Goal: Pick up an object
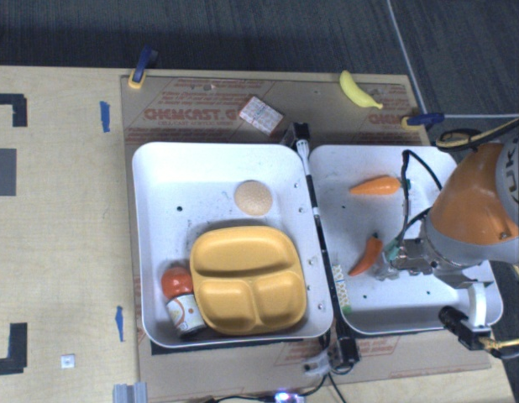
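Reaching in from the right, the gripper (390,264) sat low in the right bin (360,164), just beside the small orange chili (365,257), probably lining up a grasp; its opening could not be told.

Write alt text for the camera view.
The arm's hand is down in the right bin beside a small orange pepper, with a carrot further back. The left bin holds a yellow divided tray, a round bun and a small can.
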You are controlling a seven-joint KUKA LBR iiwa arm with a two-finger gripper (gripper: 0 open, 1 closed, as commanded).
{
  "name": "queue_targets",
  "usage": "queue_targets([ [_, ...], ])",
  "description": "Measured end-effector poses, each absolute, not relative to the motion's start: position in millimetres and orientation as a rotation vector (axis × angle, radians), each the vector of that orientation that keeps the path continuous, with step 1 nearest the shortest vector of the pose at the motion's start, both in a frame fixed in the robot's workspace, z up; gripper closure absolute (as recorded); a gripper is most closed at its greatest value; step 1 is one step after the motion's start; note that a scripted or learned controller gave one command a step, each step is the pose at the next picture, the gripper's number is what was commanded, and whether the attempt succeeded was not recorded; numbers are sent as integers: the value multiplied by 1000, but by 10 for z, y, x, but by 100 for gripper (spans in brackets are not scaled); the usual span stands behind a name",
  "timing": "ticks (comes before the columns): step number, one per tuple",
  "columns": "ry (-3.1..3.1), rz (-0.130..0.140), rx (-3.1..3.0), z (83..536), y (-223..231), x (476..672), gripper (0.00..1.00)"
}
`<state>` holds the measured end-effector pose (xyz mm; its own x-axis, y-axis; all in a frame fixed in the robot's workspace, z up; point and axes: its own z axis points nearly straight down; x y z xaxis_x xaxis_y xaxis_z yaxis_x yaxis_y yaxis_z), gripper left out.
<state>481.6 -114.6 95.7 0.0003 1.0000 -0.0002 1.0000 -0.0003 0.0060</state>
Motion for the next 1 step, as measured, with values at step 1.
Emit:
queue_targets([
  [1,2218,6,2219,956,-1146,4815,0],
])
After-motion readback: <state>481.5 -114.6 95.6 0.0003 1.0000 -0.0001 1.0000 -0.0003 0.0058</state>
